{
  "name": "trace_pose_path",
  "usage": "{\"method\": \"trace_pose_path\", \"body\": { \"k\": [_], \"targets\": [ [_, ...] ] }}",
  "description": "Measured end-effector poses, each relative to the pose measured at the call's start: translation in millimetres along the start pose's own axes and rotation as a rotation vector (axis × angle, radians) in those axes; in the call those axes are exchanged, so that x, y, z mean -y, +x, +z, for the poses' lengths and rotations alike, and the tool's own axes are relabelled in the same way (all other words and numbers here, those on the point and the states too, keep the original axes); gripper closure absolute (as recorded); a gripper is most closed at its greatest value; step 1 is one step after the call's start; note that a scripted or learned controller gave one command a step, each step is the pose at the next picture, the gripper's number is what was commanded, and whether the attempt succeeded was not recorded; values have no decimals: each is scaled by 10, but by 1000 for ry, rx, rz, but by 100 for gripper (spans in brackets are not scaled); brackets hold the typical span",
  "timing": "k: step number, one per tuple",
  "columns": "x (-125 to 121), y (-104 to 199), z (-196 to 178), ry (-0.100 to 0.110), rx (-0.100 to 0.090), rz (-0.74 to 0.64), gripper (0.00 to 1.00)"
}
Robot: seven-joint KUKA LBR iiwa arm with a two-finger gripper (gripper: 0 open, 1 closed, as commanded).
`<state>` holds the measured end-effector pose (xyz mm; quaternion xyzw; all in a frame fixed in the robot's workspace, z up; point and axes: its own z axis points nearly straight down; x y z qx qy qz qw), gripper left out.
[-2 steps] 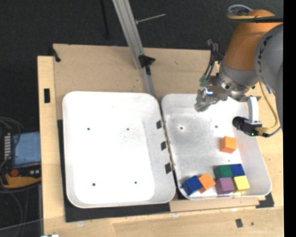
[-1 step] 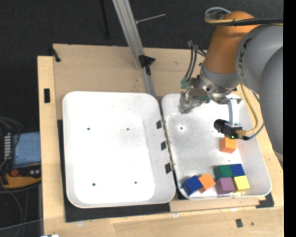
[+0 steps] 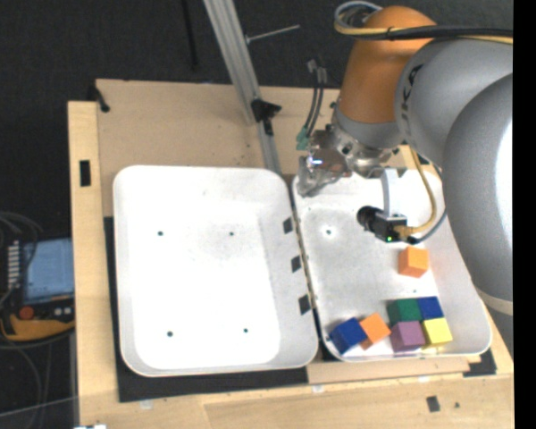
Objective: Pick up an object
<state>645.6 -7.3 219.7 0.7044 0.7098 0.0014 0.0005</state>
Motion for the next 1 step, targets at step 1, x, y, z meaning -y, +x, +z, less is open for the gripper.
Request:
{"method": "trace_pose_path", "body": {
  "k": [1],
  "targets": [
    [13,573,48,3,0,0,100]
  ]
}}
